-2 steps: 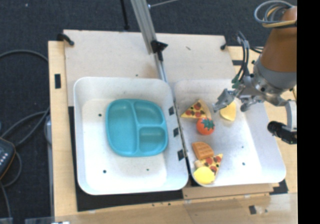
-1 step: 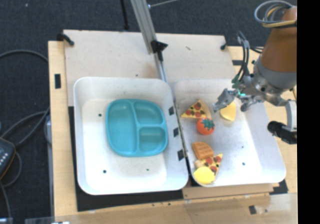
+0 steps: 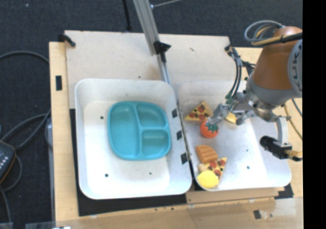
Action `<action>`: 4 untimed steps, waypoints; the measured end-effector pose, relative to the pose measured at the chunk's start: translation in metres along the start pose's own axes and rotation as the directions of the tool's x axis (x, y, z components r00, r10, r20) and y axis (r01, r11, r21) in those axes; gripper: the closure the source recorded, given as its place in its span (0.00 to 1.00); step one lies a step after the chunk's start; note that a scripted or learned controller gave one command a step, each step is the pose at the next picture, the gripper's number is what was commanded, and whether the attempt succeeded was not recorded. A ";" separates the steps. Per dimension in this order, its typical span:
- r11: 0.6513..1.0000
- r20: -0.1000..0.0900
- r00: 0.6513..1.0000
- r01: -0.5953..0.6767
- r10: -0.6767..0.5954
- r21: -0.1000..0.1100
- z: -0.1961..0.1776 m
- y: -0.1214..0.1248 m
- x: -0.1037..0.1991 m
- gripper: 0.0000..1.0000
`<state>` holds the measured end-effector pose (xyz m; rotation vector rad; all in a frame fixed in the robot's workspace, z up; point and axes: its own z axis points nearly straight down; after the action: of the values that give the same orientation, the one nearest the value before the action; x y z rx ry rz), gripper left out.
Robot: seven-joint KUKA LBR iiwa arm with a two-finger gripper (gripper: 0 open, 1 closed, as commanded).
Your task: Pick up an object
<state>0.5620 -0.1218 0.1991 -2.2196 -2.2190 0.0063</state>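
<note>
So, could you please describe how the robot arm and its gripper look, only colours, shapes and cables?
The arm is a thick rounded body, orange-brown in the part seen here, with a grey section at its right side. Thin dark cables and a pale looped hose run along it. The gripper is small, slim and metallic grey, with dark fittings around its base.

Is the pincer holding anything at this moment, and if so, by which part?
It cannot be told. The pincer is low over the tomato in the right bin, touching or just above its top; no object visibly sits between its fingers.
</note>
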 end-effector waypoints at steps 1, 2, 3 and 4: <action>1.000 0.000 1.000 0.000 0.000 0.001 0.060 -0.009 -0.003 0.00; 1.000 0.001 1.000 0.000 0.000 -0.003 0.101 -0.009 -0.005 0.00; 1.000 0.000 1.000 -0.007 0.007 -0.009 0.087 -0.008 -0.005 1.00; 1.000 0.001 1.000 -0.004 0.004 -0.011 0.044 -0.009 -0.008 1.00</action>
<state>0.5528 -0.1303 0.1554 -2.2296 -2.2209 -0.0045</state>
